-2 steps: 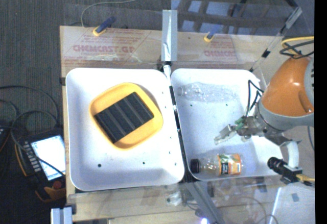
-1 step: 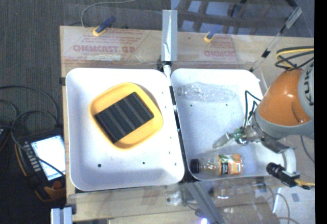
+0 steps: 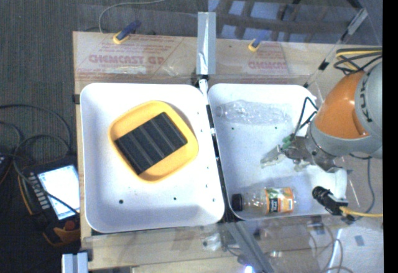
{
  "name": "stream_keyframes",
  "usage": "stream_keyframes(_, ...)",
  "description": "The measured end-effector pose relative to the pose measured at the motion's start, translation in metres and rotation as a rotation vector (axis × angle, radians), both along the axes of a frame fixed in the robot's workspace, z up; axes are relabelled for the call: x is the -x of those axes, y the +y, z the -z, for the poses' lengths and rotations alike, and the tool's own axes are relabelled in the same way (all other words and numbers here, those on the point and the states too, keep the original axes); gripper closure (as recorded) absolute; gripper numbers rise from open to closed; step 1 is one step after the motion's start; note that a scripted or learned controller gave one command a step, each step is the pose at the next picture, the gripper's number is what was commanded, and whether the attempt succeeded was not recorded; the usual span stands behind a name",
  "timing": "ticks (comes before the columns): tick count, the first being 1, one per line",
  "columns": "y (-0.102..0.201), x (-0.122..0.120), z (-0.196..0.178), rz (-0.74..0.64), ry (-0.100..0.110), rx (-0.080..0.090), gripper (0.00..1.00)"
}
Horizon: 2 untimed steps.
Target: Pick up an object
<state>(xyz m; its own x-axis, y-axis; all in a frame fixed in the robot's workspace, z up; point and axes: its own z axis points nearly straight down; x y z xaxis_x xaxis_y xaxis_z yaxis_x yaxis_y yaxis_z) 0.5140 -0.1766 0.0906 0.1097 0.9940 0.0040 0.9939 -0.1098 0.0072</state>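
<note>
Gripper (image 3: pixel 281 155) hangs low in the right bin (image 3: pixel 249 141), grip impossible to tell; bottle (image 3: pixel 266 201) lies sideways against the near wall, awkward to reach.

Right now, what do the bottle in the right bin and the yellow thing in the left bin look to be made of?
The bottle looks like clear glossy plastic: see-through body, dark cap, orange label. The yellow tray looks like smooth moulded plastic, with a black ribbed insert that seems matte, perhaps rubber or plastic.

Tablet (image 3: pixel 55 189) left of bench (image 3: pixel 143 60)
</note>
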Motion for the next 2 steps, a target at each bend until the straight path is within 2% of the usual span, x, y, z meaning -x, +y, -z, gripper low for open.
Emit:
stream_keyframes(1,0.034,0.031,-0.033,0.012,0.011,0.000,0.00)
stream_keyframes(2,0.010,0.027,0.000,-0.230,0.001,0.001,0.00)
